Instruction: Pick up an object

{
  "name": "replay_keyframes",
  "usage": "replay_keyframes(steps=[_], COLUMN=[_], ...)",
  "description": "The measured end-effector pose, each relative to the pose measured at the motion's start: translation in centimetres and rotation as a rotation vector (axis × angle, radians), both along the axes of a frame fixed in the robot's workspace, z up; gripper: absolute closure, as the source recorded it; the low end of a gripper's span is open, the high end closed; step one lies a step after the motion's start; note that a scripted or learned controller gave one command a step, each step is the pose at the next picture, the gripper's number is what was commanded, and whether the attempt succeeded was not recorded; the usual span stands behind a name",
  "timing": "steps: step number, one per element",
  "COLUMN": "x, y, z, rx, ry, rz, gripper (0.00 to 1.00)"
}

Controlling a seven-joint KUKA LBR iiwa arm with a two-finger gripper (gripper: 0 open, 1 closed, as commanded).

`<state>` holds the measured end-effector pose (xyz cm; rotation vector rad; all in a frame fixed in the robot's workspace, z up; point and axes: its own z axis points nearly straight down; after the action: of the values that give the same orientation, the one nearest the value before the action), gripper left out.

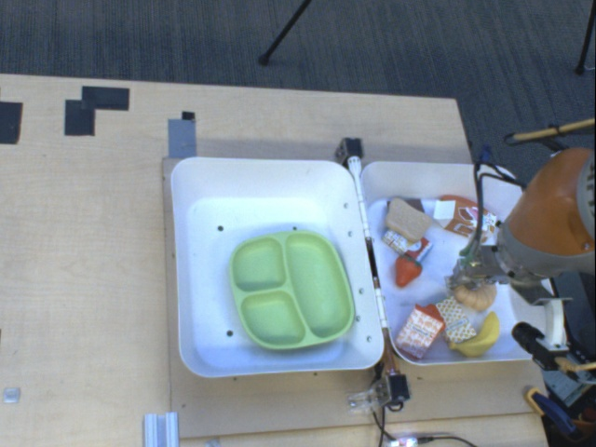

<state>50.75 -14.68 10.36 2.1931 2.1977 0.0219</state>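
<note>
Glossy three-well green plate (292,290) in left bin (191,250)

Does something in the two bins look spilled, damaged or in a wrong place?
Nothing stands out. The green divided plate lies flat in the left bin. In the right bin the toy foods, such as the strawberry and banana, lie jumbled but intact.

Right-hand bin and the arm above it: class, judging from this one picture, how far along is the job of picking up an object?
Done: the arm has reached over the right bin, its gripper low among the clutter near a tan bread-like item. In hand: nothing is visibly lifted; the strawberry, banana and small carton lie on the bin floor. Left: grasp one item and raise it clear. The green divided plate sits in the left bin.
</note>
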Motion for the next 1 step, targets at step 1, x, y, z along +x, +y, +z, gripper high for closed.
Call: replay_keyframes(steps=[1], x=[-0.01], y=[0.0], z=[-0.01], rx=[0.0], ry=[0.0], rz=[0.0], gripper=[0.0])
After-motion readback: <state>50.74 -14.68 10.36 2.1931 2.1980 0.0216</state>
